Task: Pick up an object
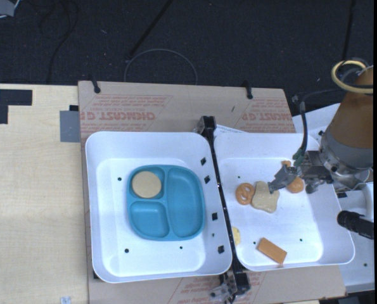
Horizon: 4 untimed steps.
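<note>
Right bin (340, 246): the tool (283, 182) hangs low over a pale toast-like slice (265, 197), at the slice's upper right corner; whether it is released or clenched cannot be told. The slice lies flat, its long axis running roughly top to bottom of the view. A pretzel (244, 193) touches its left side. An orange block (272, 251) lies nearer the front wall, slanting down to the right.

Left bin (106, 170): a blue divided tray (175, 201) holds a round cracker (146, 184).
</note>
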Motion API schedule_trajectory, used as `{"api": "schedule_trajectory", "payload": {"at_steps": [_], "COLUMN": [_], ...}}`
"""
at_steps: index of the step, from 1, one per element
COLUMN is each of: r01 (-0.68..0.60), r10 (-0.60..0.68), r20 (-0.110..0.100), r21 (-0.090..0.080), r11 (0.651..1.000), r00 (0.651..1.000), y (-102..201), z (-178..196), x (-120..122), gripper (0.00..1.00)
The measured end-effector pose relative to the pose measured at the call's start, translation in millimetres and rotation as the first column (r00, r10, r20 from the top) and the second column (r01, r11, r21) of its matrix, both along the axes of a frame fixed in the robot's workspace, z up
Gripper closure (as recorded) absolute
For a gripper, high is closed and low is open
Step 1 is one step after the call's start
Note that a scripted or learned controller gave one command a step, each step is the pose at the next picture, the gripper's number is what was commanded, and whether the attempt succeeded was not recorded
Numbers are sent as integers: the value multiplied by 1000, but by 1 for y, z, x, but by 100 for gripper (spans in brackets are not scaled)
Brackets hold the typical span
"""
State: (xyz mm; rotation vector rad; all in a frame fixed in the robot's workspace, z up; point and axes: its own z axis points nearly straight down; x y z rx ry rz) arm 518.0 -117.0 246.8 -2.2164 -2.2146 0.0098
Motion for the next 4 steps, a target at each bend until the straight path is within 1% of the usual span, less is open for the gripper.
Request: {"api": "schedule_trajectory", "payload": {"at_steps": [1, 2, 3, 4], "r01": [-1, -2, 0, -1], "r10": [1, 2, 0, 1], "r20": [9, 0, 1, 1], "r21": [-1, 1, 1, 1], "r11": [1000, 1000, 1000, 1000], "r00": [1000, 1000, 1000, 1000], "y": [0, 10, 8, 9], "z": [4, -55, -103, -157], "x": [2, 3, -6, -8], "gripper": [0, 0, 0, 0]}}
